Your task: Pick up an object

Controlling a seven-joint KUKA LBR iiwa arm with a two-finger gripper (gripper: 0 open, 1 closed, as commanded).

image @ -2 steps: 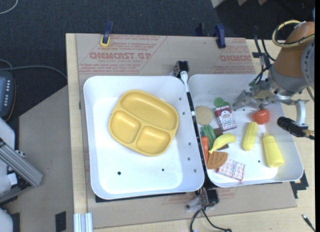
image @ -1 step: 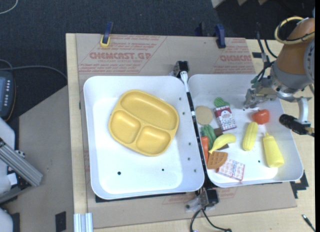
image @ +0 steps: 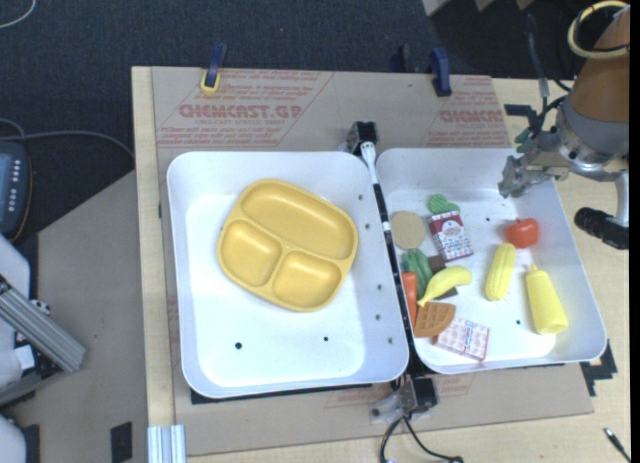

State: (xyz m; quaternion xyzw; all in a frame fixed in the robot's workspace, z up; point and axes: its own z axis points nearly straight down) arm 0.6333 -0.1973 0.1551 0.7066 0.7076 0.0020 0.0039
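Clutter is the main hazard: the right bin point(image: 585, 336) holds a tight group of small toys, so a descent aimed at one piece can easily land on two, or push one aside against its neighbour. The gripper point(image: 520, 173) hangs over the far right part of that bin, above bare white floor, with nothing between its fingers; how wide they stand I cannot tell at this size. The red tomato point(image: 521, 232) lies nearest to it and a little apart from the rest, which makes it the likeliest target, though its round shape could roll out of a pinch. Flat pieces, such as the small carton point(image: 451, 235) and the pink-patterned packet point(image: 465, 337), may simply be too low to catch.

By count: two white bins, the left bin point(image: 190, 251) with one yellow divided plate point(image: 288, 244). In the right bin, one tomato, one corn cob point(image: 499, 271), one yellow bottle point(image: 545, 299), one banana point(image: 444, 282), one carton, one packet, one tan round piece point(image: 407, 229), and several green, orange and brown bits I cannot separate.
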